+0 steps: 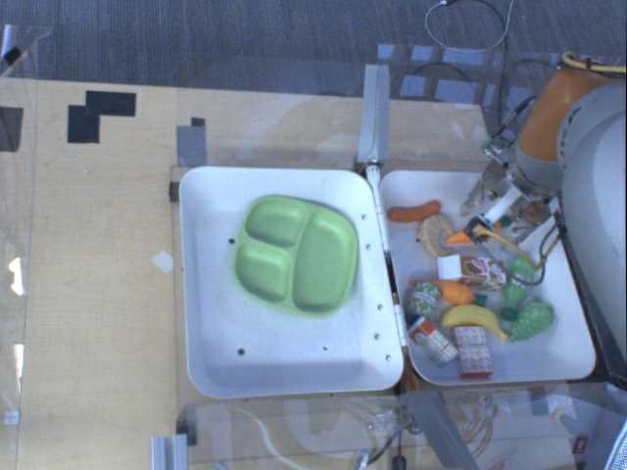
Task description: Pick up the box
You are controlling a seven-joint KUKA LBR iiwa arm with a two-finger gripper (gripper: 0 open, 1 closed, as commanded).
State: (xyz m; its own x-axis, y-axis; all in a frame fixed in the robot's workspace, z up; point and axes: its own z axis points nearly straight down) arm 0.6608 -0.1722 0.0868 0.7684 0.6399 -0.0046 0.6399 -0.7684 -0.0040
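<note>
Near the right bin's front, the box (473,350) lies well below the gripper (487,225); grip unclear.

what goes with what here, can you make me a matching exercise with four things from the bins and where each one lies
Things:
1. green plate
2. sausage
3. banana
4. box

Places:
A. near front edge of the right bin, just below the banana
B. far left corner of the right bin
C. middle of the left bin
D. right bin, between the carrot and the box

Pairs: 1-C, 2-B, 3-D, 4-A
</note>
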